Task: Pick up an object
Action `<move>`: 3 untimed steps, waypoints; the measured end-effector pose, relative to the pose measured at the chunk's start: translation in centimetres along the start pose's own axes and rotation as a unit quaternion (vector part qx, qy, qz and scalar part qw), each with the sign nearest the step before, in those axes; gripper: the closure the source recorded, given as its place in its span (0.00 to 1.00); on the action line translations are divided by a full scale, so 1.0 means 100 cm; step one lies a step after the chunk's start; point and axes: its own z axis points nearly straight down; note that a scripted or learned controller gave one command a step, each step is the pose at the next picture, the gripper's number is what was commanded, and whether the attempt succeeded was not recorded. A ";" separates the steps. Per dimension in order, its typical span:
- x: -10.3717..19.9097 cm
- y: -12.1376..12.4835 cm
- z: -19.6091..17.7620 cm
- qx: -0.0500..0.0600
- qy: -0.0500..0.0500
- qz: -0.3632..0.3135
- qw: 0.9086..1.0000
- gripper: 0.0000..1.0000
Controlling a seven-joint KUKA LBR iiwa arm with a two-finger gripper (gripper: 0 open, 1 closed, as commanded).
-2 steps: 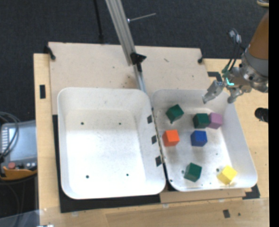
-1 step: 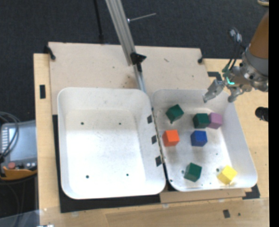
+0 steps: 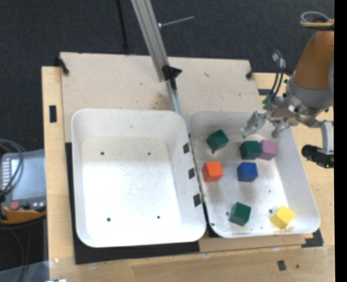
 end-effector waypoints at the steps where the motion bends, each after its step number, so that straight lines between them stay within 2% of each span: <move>1: 0.008 -0.005 0.053 0.000 0.000 0.001 1.000 0.00; 2: 0.009 -0.005 0.090 -0.008 -0.005 0.002 1.000 0.00; 3: 0.009 -0.003 0.076 -0.012 -0.004 0.004 1.000 1.00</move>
